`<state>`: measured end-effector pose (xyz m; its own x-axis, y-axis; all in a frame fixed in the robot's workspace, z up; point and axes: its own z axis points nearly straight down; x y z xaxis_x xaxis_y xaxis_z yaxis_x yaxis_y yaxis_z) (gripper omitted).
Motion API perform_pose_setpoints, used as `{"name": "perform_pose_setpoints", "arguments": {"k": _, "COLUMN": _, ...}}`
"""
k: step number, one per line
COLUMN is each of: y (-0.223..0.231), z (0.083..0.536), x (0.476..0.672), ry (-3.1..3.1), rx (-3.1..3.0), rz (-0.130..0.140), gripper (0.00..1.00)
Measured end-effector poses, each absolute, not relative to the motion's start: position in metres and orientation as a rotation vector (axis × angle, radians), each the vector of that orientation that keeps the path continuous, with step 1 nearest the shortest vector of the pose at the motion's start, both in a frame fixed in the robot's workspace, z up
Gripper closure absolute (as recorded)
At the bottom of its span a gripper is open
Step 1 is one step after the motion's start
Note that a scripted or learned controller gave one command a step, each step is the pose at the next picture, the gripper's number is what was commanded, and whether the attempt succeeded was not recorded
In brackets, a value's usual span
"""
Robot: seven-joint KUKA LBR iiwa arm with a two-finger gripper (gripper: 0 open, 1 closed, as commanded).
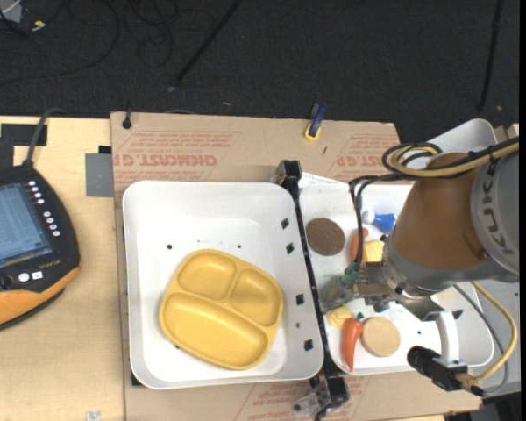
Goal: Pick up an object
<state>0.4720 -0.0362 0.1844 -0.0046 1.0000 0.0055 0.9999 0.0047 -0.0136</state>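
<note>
Arm: the grey arm with the orange band (438, 226) is low over the right white bin (473, 349).
Gripper (361, 289): buried in clutter, grasp state unreadable.
Targets: brown round disc (325, 235), tan round disc (381, 337), orange carrot-shaped toy (351, 342), crowded near the divider.
Risk: likely nudging neighbours, closing on nothing.
Left bin: yellow divided plastic plate (221, 307).

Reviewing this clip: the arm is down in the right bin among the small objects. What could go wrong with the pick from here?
Clutter: the gripper sits low in the shallow white right bin with the brown round disc, the orange carrot-shaped toy and the tan wooden disc packed close by, so it may nudge or catch a neighbour instead of one clean object.

Edge: it works close to the black divider between the bins, so it may strike the bin wall.
</note>
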Motion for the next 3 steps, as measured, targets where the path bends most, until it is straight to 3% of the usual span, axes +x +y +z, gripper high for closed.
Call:
{"name": "perform_pose_setpoints", "arguments": {"k": 1, "y": -0.042, "z": 0.196, "x": 0.475, "ry": -2.21, "rx": -2.223, "rz": 0.007, "gripper": 1.0}}
{"name": "perform_pose_setpoints", "arguments": {"k": 2, "y": -0.086, "z": 0.085, "x": 0.573, "ry": -2.227, "rx": -2.227, "rz": -0.005, "gripper": 1.0}}
{"name": "perform_pose_setpoints", "arguments": {"k": 3, "y": 0.047, "z": 0.194, "x": 0.587, "ry": -2.237, "rx": -2.21, "rz": -0.017, "gripper": 1.0}}
